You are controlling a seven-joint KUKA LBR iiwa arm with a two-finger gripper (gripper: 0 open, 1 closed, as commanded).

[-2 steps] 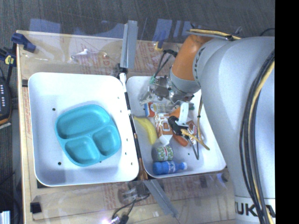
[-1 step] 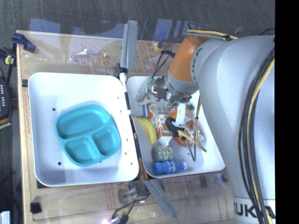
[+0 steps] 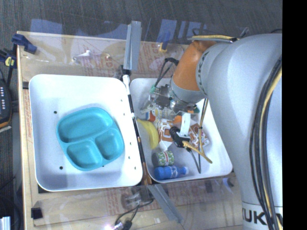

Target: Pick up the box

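The box is a white and orange printed carton lying in the middle of the right bin, among other items. My gripper is low in the upper left of that bin, just above and to the left of the box, under the orange wrist band. The gripper body hides its tips, and I cannot make out anything held. More orange and white packaging lies to the right of the box.
A yellow banana lies by the bin's left wall. A green can and a blue bottle lie near the front wall. Thin sticks cross the clutter. The left bin holds a teal divided tray.
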